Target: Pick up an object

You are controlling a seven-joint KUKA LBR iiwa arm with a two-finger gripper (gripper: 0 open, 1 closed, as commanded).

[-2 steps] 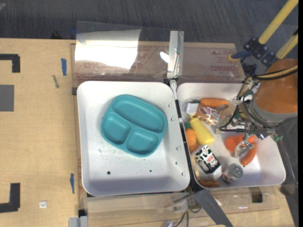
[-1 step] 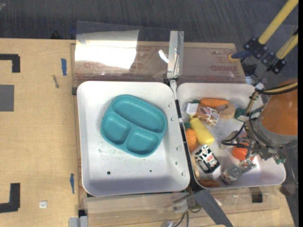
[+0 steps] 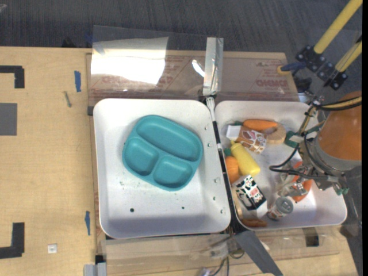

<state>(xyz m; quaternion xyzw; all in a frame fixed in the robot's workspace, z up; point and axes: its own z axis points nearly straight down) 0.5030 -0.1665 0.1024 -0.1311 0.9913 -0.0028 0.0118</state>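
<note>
The tool (image 3: 290, 191) is lowered into the right bin (image 3: 330, 211), its finger state cannot be told. The yellow bottle (image 3: 246, 158), near the divider, is best approached squarely, clear of neighbours.

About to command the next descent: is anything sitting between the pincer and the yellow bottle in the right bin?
Yes, partly. The pincer sits low in the right bin, right of the yellow bottle. The black-and-white carton lies near that path, below the bottle, and an orange piece presses against the bottle's far left side.
</note>
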